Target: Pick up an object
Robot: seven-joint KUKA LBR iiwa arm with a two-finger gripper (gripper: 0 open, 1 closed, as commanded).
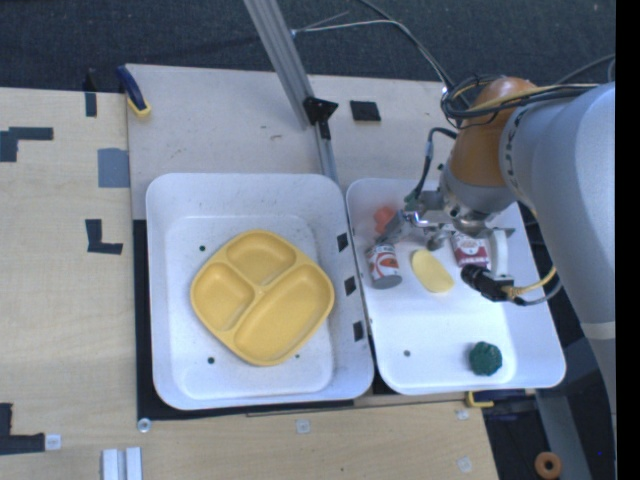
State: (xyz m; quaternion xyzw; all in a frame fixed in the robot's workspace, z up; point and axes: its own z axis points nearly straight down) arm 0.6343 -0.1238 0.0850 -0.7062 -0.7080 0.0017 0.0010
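The green object [486, 358] lies alone at the near end of the right bin [440, 368]: low collision risk. Farther in, the yellow piece [433, 271], the can [385, 266] and a red-labelled item [471, 252] crowd under the gripper [447, 220]; a descent here may strike a neighbour or close on nothing. Jaw state cannot be determined. The yellow tray [262, 295] occupies the left bin.

A metal pole [283, 53] leans over the bench [60, 268]. Thin wires [390, 23] run across the dark floor behind. Small dark tape pieces [100, 236] stick on the wood. A blue and yellow clamp [133, 92] sits at the corner.
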